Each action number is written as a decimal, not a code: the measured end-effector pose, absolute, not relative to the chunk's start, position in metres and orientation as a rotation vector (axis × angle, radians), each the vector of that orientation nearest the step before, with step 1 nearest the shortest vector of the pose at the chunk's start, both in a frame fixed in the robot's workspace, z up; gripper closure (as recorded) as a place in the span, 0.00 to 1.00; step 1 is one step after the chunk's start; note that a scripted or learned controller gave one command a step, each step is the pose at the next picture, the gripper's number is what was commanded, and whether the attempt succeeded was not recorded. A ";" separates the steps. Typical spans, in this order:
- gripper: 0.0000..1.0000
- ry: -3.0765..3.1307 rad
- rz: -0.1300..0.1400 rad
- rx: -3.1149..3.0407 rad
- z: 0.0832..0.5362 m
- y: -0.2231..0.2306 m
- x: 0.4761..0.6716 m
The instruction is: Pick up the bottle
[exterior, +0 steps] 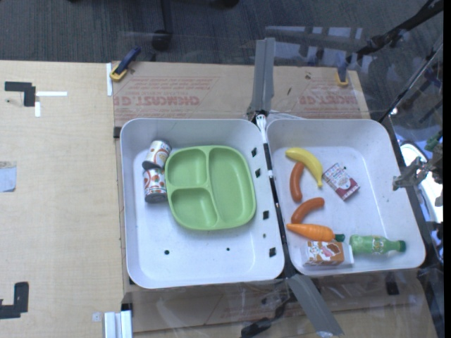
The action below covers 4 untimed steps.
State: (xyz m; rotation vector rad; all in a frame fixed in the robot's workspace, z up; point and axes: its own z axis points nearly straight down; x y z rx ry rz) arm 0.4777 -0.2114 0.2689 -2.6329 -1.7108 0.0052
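In right bin's [373, 136] near corner, bottle [375, 244]

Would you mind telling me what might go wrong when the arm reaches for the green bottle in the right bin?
The green plastic bottle lies on its side near the right white bin's front wall, so it may roll away. The small orange carton and orange carrot sit close to its cap end, so the pincer could knock or grab those instead.

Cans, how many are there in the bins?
2. Both lie in the left bin, left of the green plate: one can near the plate's top corner, the other can just below it.
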 end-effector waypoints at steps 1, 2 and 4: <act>0.00 -1.615 0.006 -2.691 0.167 -0.215 0.477; 0.00 -1.741 -0.003 -2.608 0.092 -0.203 0.478; 0.00 -1.872 0.004 -2.519 0.150 -0.200 0.477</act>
